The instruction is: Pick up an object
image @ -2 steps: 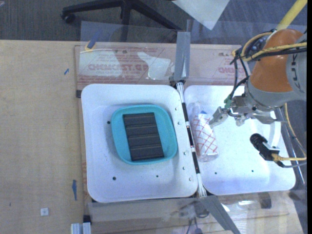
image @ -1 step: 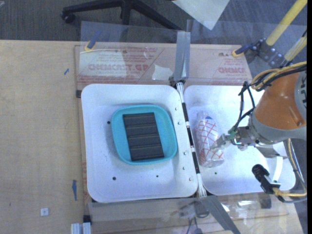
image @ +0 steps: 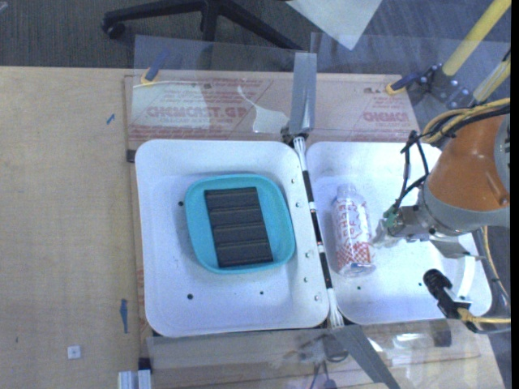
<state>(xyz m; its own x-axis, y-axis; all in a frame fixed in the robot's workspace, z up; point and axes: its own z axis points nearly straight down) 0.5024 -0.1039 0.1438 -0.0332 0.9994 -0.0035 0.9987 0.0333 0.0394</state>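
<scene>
One bottle (image: 352, 237) just beside pincer (image: 388, 227)

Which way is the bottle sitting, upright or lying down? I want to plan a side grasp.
Lying down. The bottle rests on its side in the right bin, cap toward the far rim, label facing up.

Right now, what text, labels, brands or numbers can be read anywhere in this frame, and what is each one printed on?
None can be read with certainty.
Clear panel behind the left bin: faded red lettering, too washed out to read.
Clear panel behind the right bin: the same red lettering, blurred.
Bottle lying in the right bin: red and white patterned label, print too small to read.
Teal tray with dark ridged insert: no text.
</scene>
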